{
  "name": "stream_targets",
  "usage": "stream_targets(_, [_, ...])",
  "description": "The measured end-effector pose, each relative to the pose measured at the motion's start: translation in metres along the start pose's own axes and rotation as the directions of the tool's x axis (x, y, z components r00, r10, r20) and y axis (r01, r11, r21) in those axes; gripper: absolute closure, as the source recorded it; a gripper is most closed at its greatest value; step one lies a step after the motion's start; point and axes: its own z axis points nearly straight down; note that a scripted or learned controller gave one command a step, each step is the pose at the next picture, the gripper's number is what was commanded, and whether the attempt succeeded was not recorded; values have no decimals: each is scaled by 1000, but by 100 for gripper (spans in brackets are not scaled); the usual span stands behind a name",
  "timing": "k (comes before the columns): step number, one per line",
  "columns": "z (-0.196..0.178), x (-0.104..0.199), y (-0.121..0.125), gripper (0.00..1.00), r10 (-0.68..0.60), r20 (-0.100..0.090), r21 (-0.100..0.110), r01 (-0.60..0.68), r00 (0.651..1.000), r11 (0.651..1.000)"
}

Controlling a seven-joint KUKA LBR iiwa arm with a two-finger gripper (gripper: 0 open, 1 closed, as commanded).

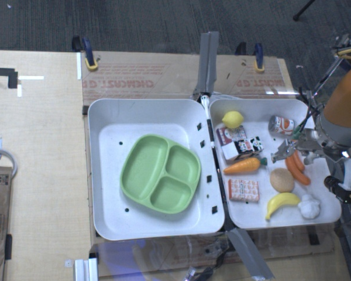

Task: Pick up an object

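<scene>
White bins side by side on the desk, arm reaching in from the right.

You've got a green plate [160,173] alone in the left bin [99,157], and all the clutter is in the right bin [254,105]: lemon [233,119] up top, a can [281,124] near the far right, a cow-print box [240,143], a carrot [242,167] in the middle, a red packet [244,189], a brown ball [282,180], a banana [281,203] and a white fluffy thing [309,207] along the near edge. Your hand [289,150] hovers at the right side, just above a second carrot [298,168] lying beside the ball. Can't tell from this angle whether the hand is spread or pressed together, and nothing is visibly pinched in it.
</scene>
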Motion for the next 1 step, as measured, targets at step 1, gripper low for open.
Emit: stream_targets(1, [30,-9,4,0,-7,-8,1,7,1000,1000])
